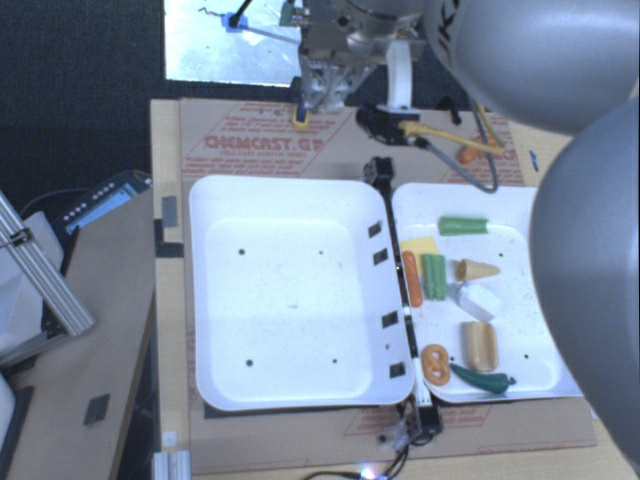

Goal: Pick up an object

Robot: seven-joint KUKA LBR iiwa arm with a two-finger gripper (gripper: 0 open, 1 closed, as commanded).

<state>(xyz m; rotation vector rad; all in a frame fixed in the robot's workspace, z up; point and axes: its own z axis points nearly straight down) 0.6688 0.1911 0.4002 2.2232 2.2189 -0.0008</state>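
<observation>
While the grey arm [560,58] reaches in from the right, its jaws hang over the brown cardboard sheet [250,140] past the far edge of the 2 white bins, roughly above the far right corner of the left bin [290,298]. From this angle it cannot be told whether the jaws are parted or clenched. A small yellow piece [300,119] shows just under them against the cardboard, and it is unclear whether it is gripped or lying there.

All the other pickable toys, 9 of them, sit well apart from the jaws in the right bin [522,308]. A long green vegetable [462,226] lies crosswise near the far wall. Along the wall shared with the left bin, an orange stick [409,278] lies just beside a pair of green sticks [433,276], with a flat yellow slice [420,247] touching their far ends. To their right are a tan cone [477,269] and, just in front of it, a white block [478,300]. Nearer the front rim stands a brown bread roll [481,345], with a pretzel [435,363] to its left and a dark green pepper [482,378] curving along in front of both. Cardboard and bins rest on the worktop [120,268].
</observation>
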